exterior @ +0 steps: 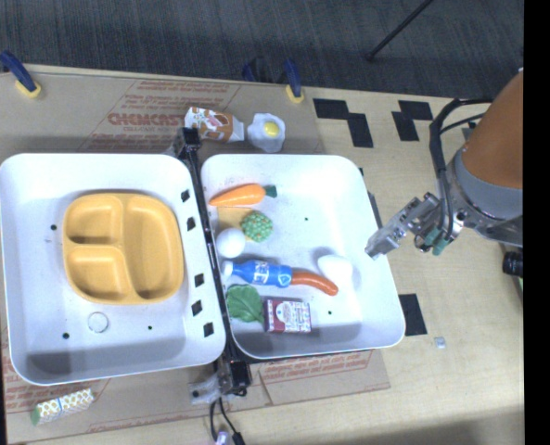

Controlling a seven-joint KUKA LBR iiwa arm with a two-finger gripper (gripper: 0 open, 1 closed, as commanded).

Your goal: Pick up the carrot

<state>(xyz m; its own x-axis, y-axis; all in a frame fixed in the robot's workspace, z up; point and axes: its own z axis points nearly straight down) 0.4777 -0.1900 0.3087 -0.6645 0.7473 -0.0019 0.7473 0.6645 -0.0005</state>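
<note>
In the right bin's [372, 248] far left corner lies your carrot [238, 195], untouched; your gripper [397, 233], apparently open and carrying nothing, hangs outside the bin's right rim, so approach comes next.

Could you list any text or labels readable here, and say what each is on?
"CHEMCAS…", partly legible red print on the cardboard behind the left bin.
Red print on the cardboard below the right bin: too blurred to read.
Labels on the blue bottle, maroon box and carton: too small to read.
</note>
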